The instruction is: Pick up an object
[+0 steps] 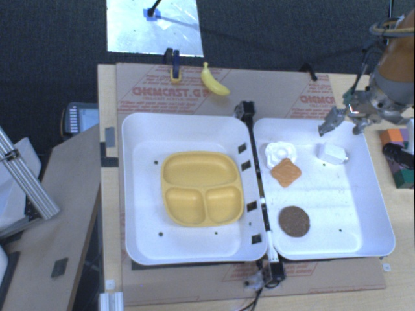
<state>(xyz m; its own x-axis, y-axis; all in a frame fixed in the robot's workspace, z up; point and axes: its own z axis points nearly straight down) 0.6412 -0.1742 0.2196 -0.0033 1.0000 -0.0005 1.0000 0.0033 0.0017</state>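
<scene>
Scanning largest first, I logged:
Right bin (363,193): held every loose piece.
Gripper (342,122): fingers spread, pinching nothing, over the bin's far edge.
White block (332,153): lay just below my gripper, nearest target.

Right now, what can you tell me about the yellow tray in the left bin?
The yellow tray is a divided plate, like matte plastic, with rounded corners. It has three sections: one wide section along the far side and two smaller ones along the near side. It lies flat near the middle of the left bin, slightly turned against the bin's edges. All three sections hold nothing. It touches only the bin floor, and the gripper is far away, over the right bin.
</scene>
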